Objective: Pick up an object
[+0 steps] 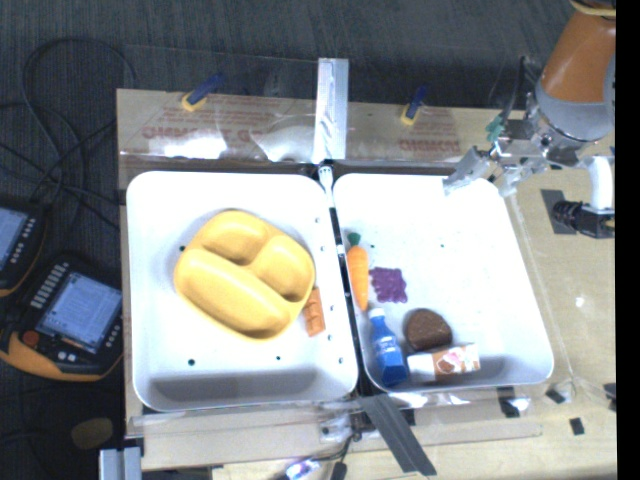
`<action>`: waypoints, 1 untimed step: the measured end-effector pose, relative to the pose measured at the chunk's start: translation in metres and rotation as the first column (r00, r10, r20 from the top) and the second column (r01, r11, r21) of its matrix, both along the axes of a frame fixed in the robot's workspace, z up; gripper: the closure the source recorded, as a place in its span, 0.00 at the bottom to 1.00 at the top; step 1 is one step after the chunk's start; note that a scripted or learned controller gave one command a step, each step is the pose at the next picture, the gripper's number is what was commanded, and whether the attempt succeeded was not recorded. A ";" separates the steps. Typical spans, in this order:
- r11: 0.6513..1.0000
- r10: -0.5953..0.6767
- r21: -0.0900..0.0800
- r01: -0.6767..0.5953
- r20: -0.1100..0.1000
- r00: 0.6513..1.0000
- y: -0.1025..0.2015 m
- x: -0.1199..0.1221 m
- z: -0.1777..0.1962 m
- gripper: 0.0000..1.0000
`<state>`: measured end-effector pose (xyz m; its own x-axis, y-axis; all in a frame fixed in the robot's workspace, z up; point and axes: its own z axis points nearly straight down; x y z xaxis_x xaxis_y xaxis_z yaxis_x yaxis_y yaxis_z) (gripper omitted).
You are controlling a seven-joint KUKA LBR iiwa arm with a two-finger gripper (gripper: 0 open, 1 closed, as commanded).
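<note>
White plastic, both of them: the left bin (150, 368) and the right bin (520, 298) sit side by side on the bench, rims touching along the middle.

A big yellow lumpy shape (245, 271) sits at the centre of the left bin, easily the largest thing there. Tucked against its four o'clock edge is a small orange piece (314, 313), close to the dividing wall.

Up at the two o'clock corner of the scene hangs the arm (580, 68), grey with its orange band, and its gripper (480, 166) hovers over the right bin's twelve o'clock rim, toward the far corner. From where I stand I cannot tell whether the claw is spread or closed; nothing sits between its fingers that I can see.

The pickable things crowd the right bin's seven o'clock side. A carrot (357, 273) lies along the left wall. Beside it is a purple cluster (389, 285). Below that a blue bottle (386, 348) lies next to a brown round lump (426, 329), and a small white carton (452, 362) rests just beneath the lump, near the front wall.
</note>
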<state>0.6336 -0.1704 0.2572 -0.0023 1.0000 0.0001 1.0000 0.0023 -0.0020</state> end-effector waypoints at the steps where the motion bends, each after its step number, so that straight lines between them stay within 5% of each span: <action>1: 0.992 -0.126 -0.001 0.126 0.000 0.992 -0.037 -0.045 0.025 0.00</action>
<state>0.5889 -0.2078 0.2821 0.1233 0.9924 -0.0010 0.9924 -0.1233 -0.0019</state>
